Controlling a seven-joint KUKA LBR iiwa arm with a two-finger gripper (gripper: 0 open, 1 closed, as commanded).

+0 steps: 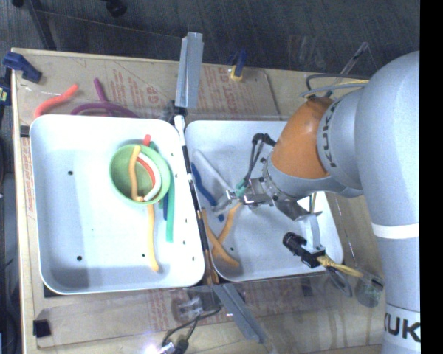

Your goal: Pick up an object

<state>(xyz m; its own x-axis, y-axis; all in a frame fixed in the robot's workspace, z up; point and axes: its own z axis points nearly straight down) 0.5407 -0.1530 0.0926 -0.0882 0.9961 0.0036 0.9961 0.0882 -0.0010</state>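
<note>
In the left bin (pixel 59 220), toward its ten o'clock, I see a green bowl (pixel 136 174) with straws. In the right bin (pixel 266 268), the gripper (pixel 232 196) hangs at nine o'clock over an orange strip (pixel 223 234) and a blue piece (pixel 203 185). I cannot tell its finger state; so near the wall, I fear a closing grip would nudge the strip aside.

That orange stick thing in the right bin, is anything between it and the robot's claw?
Nothing visible blocks it. The gripper sits low in the right bin, right at the upper end of the orange stick. A blue piece lies close beside it, toward the divider, crowding the spot rather than covering the stick.
</note>
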